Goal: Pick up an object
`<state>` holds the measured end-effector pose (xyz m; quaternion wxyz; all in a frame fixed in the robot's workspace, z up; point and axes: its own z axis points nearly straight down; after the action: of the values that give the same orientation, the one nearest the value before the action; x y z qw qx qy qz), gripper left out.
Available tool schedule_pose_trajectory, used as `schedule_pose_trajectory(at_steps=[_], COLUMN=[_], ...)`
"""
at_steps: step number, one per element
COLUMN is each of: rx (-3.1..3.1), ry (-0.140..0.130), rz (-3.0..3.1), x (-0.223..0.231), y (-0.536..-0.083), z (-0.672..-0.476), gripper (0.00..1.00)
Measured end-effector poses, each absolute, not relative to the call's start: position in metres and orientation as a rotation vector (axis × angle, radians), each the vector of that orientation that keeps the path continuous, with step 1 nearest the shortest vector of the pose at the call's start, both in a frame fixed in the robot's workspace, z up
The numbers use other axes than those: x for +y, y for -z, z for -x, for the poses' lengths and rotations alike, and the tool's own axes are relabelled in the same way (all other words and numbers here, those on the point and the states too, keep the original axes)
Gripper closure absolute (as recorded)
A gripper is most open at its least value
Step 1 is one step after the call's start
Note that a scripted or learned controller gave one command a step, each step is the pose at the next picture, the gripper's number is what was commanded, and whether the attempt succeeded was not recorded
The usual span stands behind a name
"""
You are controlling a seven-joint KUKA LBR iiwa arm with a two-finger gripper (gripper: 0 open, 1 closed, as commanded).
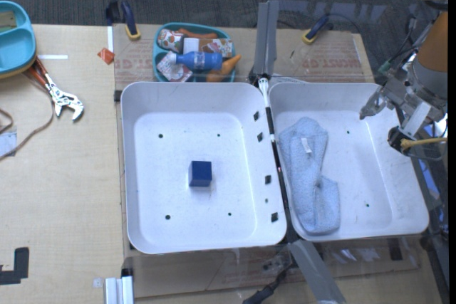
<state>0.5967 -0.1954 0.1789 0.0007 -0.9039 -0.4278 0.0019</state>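
Observation:
A small blue cube point(201, 174) sits in the middle of the left bin point(142, 153). A light blue cloth point(311, 178) lies crumpled along the left side of the right bin point(385, 217). My gripper point(382, 126) hangs over the right bin's far right corner, well to the right of the cloth. Its two fingers are spread apart and open, with nothing between them. The grey arm with its orange band point(433, 53) reaches in from the right edge.
Behind the left bin, a teal bowl point(165, 39) holds several small items. A wrench point(63, 100) and a teal tray point(14, 35) lie on the bench at far left. A metal divider point(265, 39) stands between the bins at the back.

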Motion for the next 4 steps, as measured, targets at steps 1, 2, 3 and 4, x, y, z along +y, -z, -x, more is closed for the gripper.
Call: schedule_pose_trajectory(at_steps=[1,2,3,4], rx=[-1.094,-1.394,-1.701,-1.715], ry=[-0.009,-0.006,-0.005,-0.001], rz=[2.942,2.815,2.641,2.632], x=[-0.098,-0.139,-0.167,-0.121], y=[-0.094,-0.174,-0.210,-0.092], z=[-0.614,-0.597,-0.576,-0.582], gripper=[0.00,0.00,0.00,0.00])
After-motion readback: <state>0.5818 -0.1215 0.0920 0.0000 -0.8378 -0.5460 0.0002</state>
